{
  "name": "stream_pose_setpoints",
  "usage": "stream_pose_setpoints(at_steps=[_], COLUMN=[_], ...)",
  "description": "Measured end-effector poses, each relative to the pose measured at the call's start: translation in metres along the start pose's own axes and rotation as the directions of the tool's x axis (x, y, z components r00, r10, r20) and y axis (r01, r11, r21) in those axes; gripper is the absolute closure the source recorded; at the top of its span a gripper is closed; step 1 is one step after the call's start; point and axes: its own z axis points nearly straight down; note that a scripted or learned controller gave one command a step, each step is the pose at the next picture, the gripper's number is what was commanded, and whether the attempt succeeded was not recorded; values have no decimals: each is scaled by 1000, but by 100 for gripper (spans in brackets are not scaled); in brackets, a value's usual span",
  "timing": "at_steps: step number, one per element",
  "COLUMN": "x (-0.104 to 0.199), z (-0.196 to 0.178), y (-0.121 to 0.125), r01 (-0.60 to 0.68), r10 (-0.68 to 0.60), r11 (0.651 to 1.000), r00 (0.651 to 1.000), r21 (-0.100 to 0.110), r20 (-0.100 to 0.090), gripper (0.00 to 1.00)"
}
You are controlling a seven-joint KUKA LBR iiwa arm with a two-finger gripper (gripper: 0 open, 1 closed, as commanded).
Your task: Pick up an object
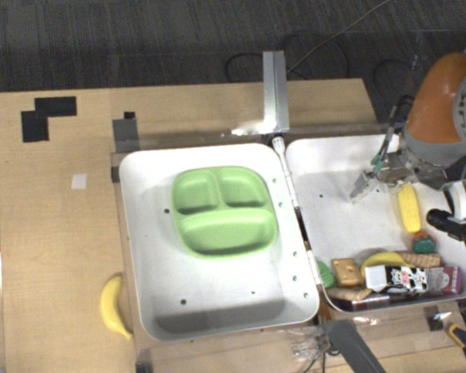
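My gripper [367, 178] hovers over the upper middle of the right bin [334, 213], its fingers spread open with nothing between them. Just right of it and slightly lower lies a yellow corn cob [410, 208]. Along the bin's front edge is a pile of small items: a banana [385, 259], a brown cracker [348, 272], a white and black carton [393, 278], a green piece [327, 275] and an orange and green toy [423, 245]. The gripper is well clear of that pile.
The left bin [151, 230] holds a green divided plate [222, 210]. A second banana [113, 306] lies on the bench outside the left bin's front left corner. A metal post [276, 87] stands behind the gap between the bins.
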Motion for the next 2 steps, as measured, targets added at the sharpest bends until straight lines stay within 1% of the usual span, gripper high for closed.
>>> stream_pose_setpoints(at_steps=[1,2], x=[-37,-31], z=[6,-7], y=[54,34], r01=[133,144], r10=[-133,-144], r11=[991,990], r00=[991,990], r21=[8,-3], r20=[-7,2], gripper=[0,0])
